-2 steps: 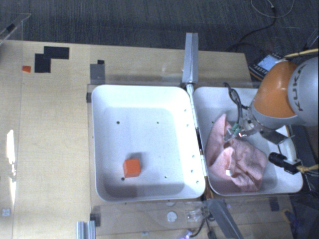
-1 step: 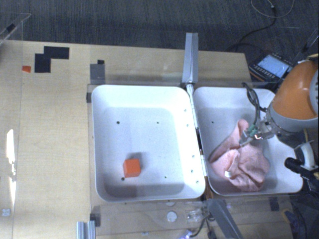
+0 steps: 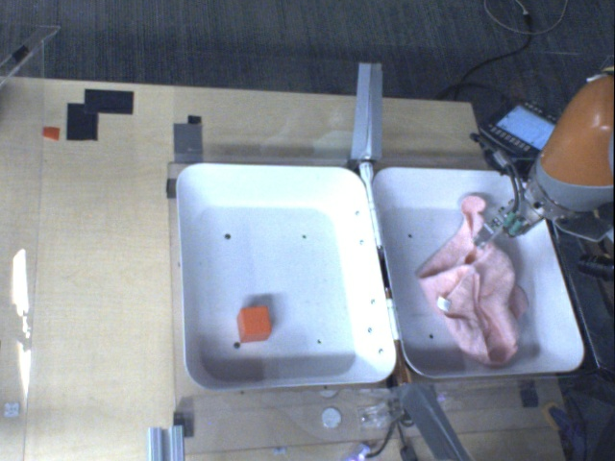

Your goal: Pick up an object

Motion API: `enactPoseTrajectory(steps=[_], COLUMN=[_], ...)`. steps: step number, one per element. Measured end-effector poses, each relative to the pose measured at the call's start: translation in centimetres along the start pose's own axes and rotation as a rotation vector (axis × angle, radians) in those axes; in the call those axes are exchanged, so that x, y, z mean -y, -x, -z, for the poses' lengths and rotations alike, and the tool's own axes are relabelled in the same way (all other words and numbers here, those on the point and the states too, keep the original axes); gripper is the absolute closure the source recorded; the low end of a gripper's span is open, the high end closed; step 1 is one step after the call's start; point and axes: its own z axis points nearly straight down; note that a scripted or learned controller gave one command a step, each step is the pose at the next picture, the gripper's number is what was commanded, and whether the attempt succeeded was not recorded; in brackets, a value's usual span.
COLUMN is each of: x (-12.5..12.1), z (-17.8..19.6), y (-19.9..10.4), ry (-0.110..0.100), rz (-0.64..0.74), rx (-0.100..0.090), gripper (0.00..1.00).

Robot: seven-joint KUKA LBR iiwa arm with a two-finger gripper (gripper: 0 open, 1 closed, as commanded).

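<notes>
Pink cloth (image 3: 476,296) (right bin (image 3: 567,353)) stretches lengthwise toward the gripper (image 3: 498,227)

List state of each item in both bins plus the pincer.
Cloth: pink, crumpled in right bin, one corner pulled up toward pincer.
Block: orange, resting flat in left bin, untouched.
Pincer: low over right bin, at the cloth's raised corner.
</notes>
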Motion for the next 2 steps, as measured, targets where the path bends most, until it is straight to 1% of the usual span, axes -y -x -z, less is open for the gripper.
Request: enactPoseTrajectory(steps=[1,2], x=[-8.0,-12.3], z=[3.6,5.0], y=[1.5,-5.4], ry=[0.000,0.000], rz=[-0.141,0.099], rx=[0.000,-0.003], gripper=[1.00,1.00])
